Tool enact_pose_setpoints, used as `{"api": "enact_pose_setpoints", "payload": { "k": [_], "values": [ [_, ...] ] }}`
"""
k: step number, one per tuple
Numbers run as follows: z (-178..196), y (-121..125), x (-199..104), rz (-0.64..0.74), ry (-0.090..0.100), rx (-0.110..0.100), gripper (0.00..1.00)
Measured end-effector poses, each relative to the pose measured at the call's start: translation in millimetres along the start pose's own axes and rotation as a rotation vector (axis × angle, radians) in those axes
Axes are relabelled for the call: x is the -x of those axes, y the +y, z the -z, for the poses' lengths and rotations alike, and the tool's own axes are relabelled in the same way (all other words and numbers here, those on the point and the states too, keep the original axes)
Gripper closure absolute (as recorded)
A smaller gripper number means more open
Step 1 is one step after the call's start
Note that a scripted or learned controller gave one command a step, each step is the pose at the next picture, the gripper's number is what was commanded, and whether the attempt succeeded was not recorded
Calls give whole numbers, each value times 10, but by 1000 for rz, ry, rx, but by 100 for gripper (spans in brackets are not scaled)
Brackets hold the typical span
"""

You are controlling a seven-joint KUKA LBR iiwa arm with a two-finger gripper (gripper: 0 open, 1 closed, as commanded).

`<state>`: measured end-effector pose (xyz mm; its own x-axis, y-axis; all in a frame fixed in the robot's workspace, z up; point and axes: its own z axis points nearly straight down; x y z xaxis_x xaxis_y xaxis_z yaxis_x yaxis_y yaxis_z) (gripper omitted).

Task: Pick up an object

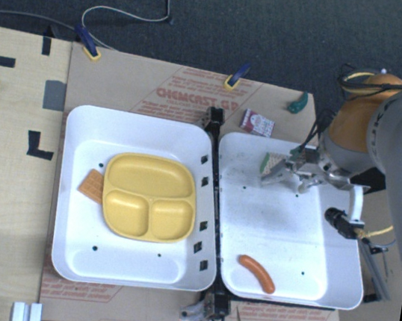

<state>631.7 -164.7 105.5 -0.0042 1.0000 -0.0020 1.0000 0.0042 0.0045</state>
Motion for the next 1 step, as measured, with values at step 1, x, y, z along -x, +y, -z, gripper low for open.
{"api": "enact_pose_setpoints", "payload": {
  "k": [1],
  "values": [
    [93,0,-4,0,1,0,100]
  ]
}}
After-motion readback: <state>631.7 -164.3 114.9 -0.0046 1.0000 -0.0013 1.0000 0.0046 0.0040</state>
